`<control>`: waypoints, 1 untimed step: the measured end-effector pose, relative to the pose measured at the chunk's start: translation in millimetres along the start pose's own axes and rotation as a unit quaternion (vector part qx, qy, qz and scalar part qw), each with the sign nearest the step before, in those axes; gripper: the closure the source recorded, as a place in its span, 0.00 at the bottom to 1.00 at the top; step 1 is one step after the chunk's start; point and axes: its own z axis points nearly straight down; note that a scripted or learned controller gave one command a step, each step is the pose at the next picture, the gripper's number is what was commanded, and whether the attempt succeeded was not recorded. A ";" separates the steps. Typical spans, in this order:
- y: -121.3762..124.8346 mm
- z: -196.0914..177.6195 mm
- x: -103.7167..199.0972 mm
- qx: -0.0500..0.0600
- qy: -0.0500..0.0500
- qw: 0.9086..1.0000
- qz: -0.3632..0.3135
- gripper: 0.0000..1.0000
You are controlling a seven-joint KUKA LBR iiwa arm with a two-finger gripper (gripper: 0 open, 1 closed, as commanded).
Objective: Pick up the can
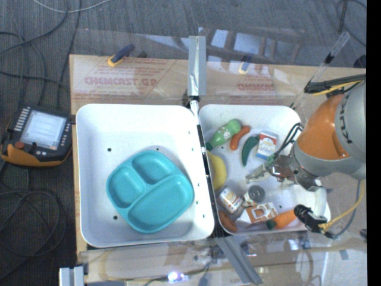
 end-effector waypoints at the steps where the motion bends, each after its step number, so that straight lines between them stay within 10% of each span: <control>1: 0.1 -8.5 -0.6 0.001 -0.001 1.000 0.000 1.00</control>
